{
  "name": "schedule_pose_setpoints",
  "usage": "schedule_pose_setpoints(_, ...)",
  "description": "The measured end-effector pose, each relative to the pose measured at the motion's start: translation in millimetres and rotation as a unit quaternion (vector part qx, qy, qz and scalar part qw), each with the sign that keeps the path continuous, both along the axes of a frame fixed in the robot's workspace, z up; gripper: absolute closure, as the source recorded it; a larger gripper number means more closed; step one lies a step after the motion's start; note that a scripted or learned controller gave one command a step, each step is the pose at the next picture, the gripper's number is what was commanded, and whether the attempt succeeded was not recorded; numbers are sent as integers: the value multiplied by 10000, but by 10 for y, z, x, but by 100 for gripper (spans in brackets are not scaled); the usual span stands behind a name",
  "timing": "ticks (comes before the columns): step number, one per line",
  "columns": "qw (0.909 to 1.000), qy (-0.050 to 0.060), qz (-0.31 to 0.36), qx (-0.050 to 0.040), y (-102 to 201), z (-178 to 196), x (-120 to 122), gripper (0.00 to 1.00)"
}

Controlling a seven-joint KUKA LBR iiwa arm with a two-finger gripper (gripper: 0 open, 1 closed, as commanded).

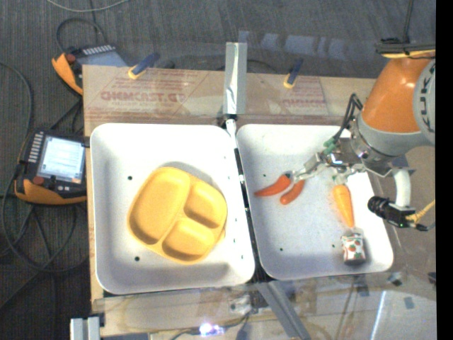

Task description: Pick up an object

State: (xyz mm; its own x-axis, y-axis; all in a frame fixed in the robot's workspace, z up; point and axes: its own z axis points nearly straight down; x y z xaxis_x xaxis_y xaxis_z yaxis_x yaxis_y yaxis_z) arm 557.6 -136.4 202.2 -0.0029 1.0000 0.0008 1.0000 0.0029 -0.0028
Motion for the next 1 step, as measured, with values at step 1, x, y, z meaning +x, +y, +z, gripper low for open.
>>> schedule_pose_setpoints(1,9951,-57,-985,-12,206,-1127,255,0)
